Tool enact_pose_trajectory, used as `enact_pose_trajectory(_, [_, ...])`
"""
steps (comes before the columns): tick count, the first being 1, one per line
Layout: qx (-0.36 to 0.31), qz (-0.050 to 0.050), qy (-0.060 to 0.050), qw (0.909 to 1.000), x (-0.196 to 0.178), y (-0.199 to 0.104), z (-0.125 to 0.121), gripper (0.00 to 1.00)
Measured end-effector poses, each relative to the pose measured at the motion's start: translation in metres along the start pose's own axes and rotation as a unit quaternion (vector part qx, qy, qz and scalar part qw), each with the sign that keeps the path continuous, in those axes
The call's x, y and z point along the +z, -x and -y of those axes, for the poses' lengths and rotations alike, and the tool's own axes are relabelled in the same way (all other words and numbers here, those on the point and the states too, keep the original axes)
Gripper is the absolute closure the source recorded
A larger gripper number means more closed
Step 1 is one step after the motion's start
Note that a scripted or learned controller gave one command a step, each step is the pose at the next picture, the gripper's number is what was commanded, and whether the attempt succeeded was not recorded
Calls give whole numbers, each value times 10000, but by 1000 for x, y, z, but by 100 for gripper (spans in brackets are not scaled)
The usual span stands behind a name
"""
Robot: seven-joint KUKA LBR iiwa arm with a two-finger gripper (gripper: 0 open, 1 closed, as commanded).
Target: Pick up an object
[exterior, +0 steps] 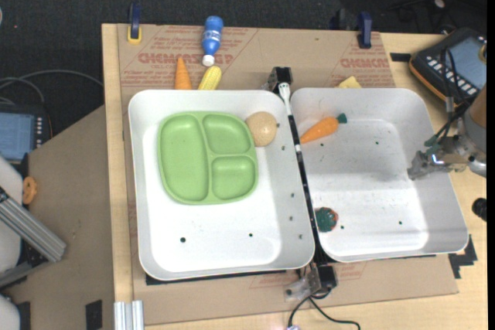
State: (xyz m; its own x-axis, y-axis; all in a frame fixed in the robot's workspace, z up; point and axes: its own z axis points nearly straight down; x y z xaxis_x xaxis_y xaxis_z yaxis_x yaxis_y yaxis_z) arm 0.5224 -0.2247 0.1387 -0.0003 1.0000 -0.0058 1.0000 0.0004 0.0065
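Bench (116, 166) carries two white bins side by side, so pick and drop zones sit within one reach. Left bin (193, 243) holds a green tray (207, 157) toward its far side, three compartments, nothing in them; a tan ball (262, 127) sits just beside the tray's far-right corner, touching or nearly so, probably rolled to rest against it. Right bin (371, 189) holds the likely targets: a carrot (321, 128) at its far-left, lying at a slant near the dividing wall, and a small green-and-red thing (326, 219) at its near-left, too small to identify. Both are well apart from each other, so either is a clean single pick. Gripper (428, 161) sits at the right bin's right rim, low, well apart from both objects; nothing is visible between its parts, and jaw state I cannot tell — too blurred and small. Judgement: approach phase, no pick yet. Outside the bins, on the far board: a bottle (212, 39), a corn cob (209, 77), a second carrot (182, 75), all out of play. Risk: the carrot's closeness to the wall leaves little finger room.
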Motion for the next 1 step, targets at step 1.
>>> enact_pose_trajectory(1, [-1, 11, 14, 10000, -10, 0, -1, 100])
